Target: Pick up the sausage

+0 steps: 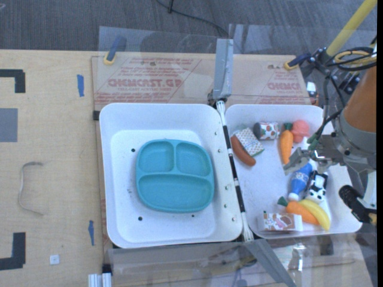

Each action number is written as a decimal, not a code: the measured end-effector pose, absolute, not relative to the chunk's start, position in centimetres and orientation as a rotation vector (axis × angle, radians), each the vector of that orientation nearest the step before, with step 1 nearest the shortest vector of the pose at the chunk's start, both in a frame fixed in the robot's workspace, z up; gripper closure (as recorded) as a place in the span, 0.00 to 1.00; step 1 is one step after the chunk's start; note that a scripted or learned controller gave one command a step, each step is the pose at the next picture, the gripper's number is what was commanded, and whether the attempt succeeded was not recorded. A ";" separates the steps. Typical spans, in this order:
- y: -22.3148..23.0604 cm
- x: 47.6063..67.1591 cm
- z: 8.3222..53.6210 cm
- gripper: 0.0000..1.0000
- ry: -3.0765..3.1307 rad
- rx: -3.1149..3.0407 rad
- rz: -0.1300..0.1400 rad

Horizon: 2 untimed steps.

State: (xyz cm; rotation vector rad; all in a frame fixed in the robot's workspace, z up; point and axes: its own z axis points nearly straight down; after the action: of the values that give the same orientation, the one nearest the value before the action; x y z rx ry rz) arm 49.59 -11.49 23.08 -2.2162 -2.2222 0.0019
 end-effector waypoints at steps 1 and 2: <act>-6.9 54.5 18.5 0.00 -2.399 -2.026 0.001; -8.4 51.3 18.4 0.00 -2.201 -2.235 0.003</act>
State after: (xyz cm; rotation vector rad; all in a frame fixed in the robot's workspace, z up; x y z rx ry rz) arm 51.27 -8.40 18.43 -2.2351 -2.2014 0.0027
